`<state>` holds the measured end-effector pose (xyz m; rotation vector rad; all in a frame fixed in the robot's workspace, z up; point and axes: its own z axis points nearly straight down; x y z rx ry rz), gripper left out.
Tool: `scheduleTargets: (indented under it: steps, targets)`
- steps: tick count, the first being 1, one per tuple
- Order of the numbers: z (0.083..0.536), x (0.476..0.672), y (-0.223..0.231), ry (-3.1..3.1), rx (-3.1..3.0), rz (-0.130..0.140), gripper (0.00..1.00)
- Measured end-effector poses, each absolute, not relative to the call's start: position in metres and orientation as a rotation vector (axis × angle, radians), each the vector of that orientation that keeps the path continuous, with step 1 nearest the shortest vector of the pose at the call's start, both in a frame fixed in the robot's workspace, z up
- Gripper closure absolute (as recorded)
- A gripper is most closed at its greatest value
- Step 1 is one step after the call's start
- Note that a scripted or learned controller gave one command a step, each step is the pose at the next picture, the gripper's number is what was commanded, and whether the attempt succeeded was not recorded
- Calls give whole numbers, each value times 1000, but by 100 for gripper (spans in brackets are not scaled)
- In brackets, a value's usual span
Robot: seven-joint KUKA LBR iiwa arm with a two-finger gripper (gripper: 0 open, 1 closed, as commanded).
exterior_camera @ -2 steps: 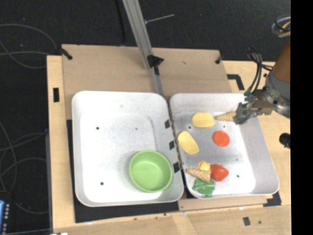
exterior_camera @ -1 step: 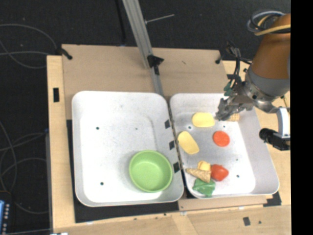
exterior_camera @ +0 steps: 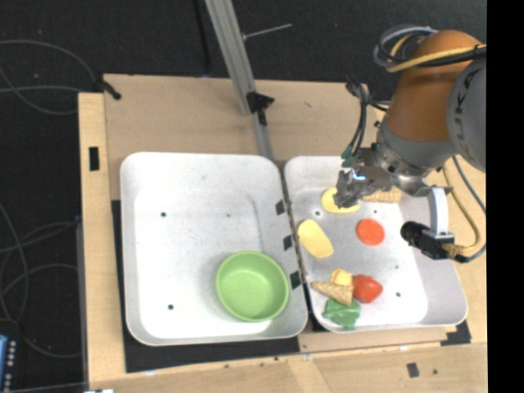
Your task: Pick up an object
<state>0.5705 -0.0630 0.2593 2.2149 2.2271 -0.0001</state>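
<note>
Reaching in from the right of the frame, the grey arm (exterior_camera: 426, 113) with its orange band sets its tool (exterior_camera: 348, 188) low over the upper part of the right bin (exterior_camera: 438, 301). Whether the tool is spread or pressed together cannot be told.

Right bin, contents:
- pale yellow disc (exterior_camera: 337, 202), directly under the tool tip, partly covered by it
- yellow oval piece (exterior_camera: 315, 239), left of centre
- orange-red round piece (exterior_camera: 371, 232), centre right
- red piece (exterior_camera: 368, 288), lower centre
- tan cone-shaped piece (exterior_camera: 334, 289), touching the red piece
- green piece (exterior_camera: 340, 313), by the lower rim

Left bin (exterior_camera: 164, 187), contents:
- green bowl (exterior_camera: 252, 286), upright, lower right corner

Both bins sit side by side on the tan table (exterior_camera: 180, 113).
</note>
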Motion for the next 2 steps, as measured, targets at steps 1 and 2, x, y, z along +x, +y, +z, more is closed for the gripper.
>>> scheduleTargets:
  steps: [1,2]
  targets:
    - [263,580,-7,2230,2213,3,100]
    - [265,585,49,2230,2213,3,100]
